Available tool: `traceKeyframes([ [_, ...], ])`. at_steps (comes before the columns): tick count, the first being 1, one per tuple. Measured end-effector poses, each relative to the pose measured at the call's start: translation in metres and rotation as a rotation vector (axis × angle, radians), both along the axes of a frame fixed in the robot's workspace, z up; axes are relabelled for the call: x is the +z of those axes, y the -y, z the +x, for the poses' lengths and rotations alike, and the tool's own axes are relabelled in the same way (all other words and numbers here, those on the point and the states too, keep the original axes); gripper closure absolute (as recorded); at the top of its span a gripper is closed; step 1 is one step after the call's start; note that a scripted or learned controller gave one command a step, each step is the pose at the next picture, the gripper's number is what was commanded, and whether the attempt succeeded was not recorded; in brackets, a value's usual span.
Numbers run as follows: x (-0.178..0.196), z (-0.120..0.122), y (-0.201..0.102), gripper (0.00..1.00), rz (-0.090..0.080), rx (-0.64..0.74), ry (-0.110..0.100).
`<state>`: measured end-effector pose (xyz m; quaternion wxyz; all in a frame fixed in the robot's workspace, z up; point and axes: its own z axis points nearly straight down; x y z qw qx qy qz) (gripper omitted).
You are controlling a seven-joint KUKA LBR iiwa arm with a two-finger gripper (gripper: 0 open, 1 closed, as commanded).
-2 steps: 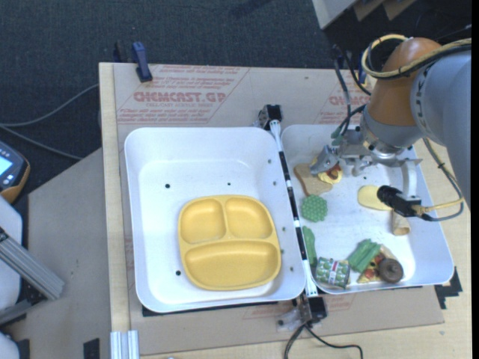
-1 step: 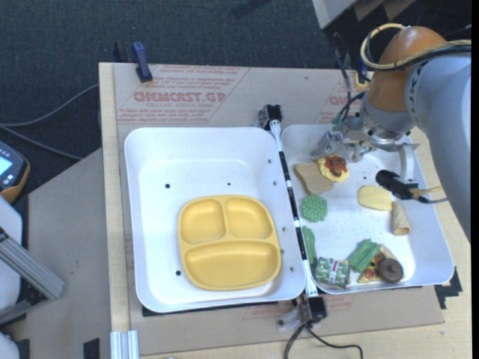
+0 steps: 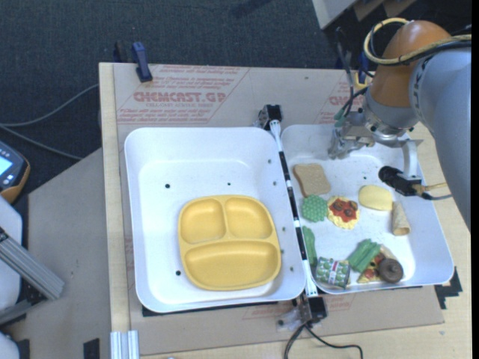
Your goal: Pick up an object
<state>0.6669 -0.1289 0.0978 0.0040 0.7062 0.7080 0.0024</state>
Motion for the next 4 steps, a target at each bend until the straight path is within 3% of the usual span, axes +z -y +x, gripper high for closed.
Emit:
traceKeyframes([
  [1,0.148,-0.018,0.085,1.00,-0.008,-0.009,0.008],
  [2,0.118,-0.004,0.071,1.00,0.000,-0.001,-0.007],
  [3,0.157,-0.018,0.085,1.00,-0.001,-0.003,-0.003],
  [4,0.155,-0.018,0.085,0.00,0.000,-0.002,-0.006],
])
